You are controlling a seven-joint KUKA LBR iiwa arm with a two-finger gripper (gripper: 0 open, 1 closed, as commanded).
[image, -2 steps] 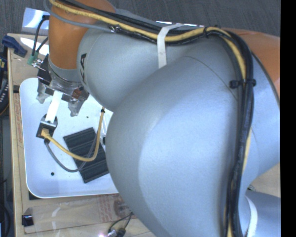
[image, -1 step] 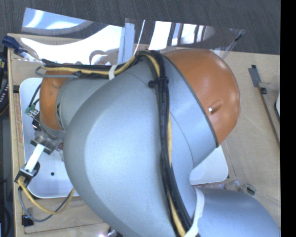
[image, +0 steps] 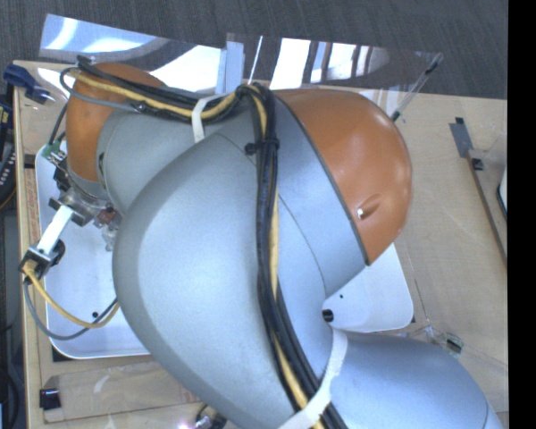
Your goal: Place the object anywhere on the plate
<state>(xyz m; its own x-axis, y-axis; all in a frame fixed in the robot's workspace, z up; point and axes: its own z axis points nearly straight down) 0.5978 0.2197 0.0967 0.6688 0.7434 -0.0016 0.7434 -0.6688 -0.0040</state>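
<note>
So pretty much the whole view is taken up by the arm (image: 250, 266), its grey shell sprawled from about 5 o'clock up through the middle, with the orange band (image: 366, 168) sat at roughly 2 o'clock and a second orange patch up at 10 o'clock. A bundle of black and yellow cables (image: 270, 239) is strapped down the arm's spine with white ties. The left bin (image: 80, 284) is glimpsed at 8 o'clock, where a yellow cable loop is draped across its floor, and a corner of the right bin (image: 384, 298) is poking out at 4 o'clock. The wrist end (image: 76, 195) is pointed down into the left bin at 9 o'clock, but whether the tool is wide, narrow or holding anything can't be told from here. The object and the plate can't be made out, so weight, stiffness and a good grab spot honestly can't be judged yet.
</note>
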